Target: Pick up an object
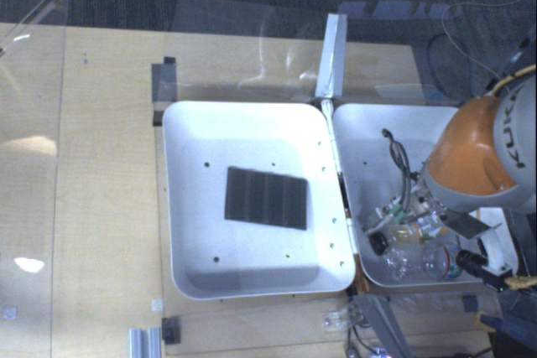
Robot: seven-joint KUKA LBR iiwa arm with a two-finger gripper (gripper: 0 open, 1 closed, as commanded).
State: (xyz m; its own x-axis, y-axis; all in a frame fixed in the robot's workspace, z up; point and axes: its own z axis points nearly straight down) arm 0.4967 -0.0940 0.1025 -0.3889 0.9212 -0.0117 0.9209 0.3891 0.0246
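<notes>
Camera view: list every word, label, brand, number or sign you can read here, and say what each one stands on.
"KU": dark letters on the grey arm just right of its orange band, cut off at the picture's edge, so the rest of the word cannot be read.
Nothing else is readable: the dark ribbed pad in the left bin carries no text.

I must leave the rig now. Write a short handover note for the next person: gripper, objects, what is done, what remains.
Gripper: low inside the right bin, over small clear objects near its front edge; its grip is unclear.
Left bin: holds one dark flat ribbed pad, lying near the middle.
Done: arm has reached into the right bin.
Left: no object visibly lifted; the pick is not confirmed.
</notes>
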